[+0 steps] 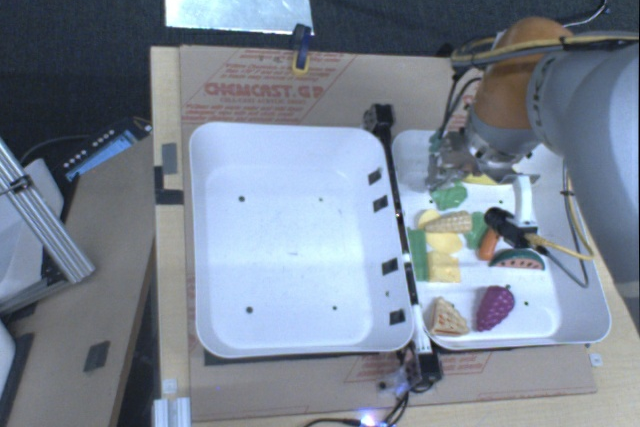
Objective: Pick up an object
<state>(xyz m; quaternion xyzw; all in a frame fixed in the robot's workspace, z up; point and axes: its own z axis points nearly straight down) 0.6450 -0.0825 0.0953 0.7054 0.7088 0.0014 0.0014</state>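
Gripper [447,165] low at right bin [580,310] far edge, over green toy [449,196]; finger state cannot tell. Toys crowd this bin; left bin [290,245] open.

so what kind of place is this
Probably a robotics lab bench for grasping trials: a grey arm reaches over two white bins, the right one holding toy food such as purple grapes, on a cardboard sheet.

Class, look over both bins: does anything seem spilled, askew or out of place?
Nothing stands out. The toy foods, such as the purple grapes and watermelon slice, all lie inside the right bin, with the tool above them.
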